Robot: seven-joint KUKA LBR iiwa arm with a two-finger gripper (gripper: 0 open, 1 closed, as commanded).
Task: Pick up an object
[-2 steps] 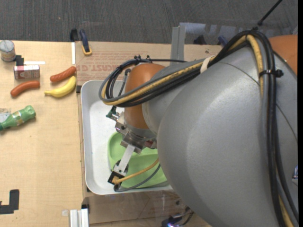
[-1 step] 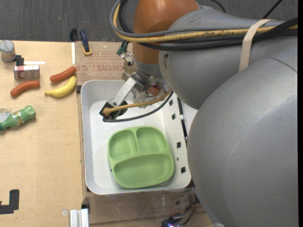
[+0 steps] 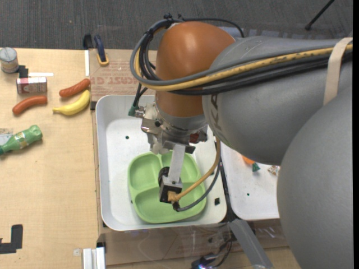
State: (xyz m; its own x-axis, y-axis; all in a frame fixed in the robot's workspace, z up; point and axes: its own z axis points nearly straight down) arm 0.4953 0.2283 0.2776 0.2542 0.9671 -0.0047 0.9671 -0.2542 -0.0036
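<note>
One green divided plate lies flat in the near half of the left bin, the only candidate there as the gripper of the grey arm hangs directly over its far compartments. The wrist hides the tool's tip, so whether it is wide, narrow or gripping cannot be told, and nothing shows the plate lifted. The placement looks deliberate. The arm stands over the plate's raised dividers, probably the only edges a pincer could pinch on so flat a thing. The right bin holds a small orange item near its left wall, well apart from the action. Left of the bins, on the pale wooden bench, a banana, two red sausages, a green bottle, a small carton and a can lie scattered, out of play. Dark carpet runs along the far side.
</note>
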